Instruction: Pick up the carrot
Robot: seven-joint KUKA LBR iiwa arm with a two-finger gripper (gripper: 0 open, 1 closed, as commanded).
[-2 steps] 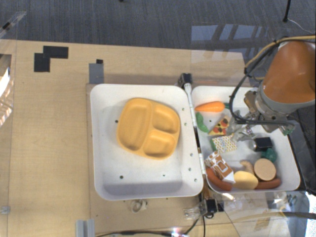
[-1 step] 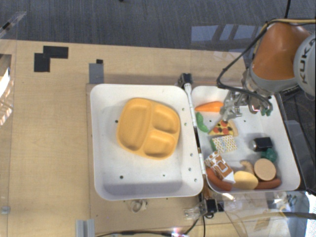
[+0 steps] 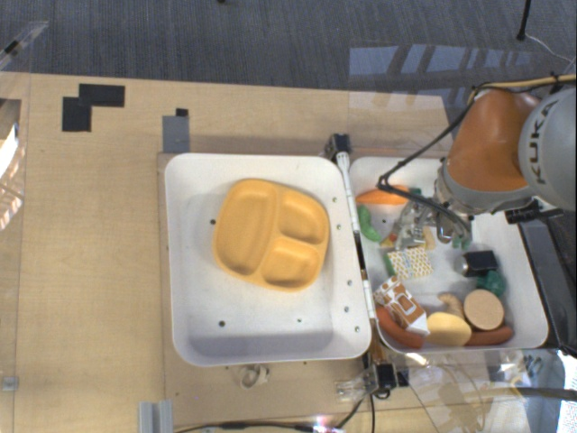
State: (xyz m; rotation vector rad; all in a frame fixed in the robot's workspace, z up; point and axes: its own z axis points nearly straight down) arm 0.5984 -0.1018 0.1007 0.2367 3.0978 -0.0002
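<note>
Carrot lies in the right bin, near its far left corner, orange body with a green end pointing toward the near edge. Its long axis seems to run roughly along the bin's left wall. The gripper hangs just beside it, toward the bin's middle; I cannot tell its state. The yellow tray sits in the left bin.

Matt smooth yellow plastic divided tray in glossy white plastic bin; pale wood-grain tabletop; grey carpet floor at 12 o'clock.
</note>
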